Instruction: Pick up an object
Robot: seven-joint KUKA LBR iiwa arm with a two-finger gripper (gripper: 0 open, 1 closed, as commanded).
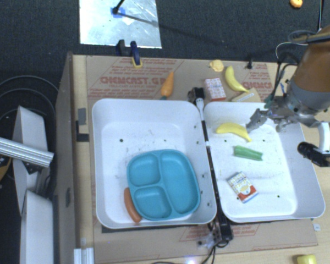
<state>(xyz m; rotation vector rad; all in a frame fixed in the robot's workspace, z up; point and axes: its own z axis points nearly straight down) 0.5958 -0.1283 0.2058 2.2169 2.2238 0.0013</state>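
Just left of pincer [258, 119], banana [232, 130]

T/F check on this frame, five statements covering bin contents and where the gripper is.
1. The blue divided tray lies in the left bin. True.
2. The right bin holds three blue trays. False: it holds a yellow banana, a green piece and a small carton.
3. The gripper is over the right bin, close to the banana in it. True.
4. The orange sausage lies on top of the tray. False: it lies on the bin floor beside the tray's left edge.
5. A second banana lies on the cardboard outside the bins. True.
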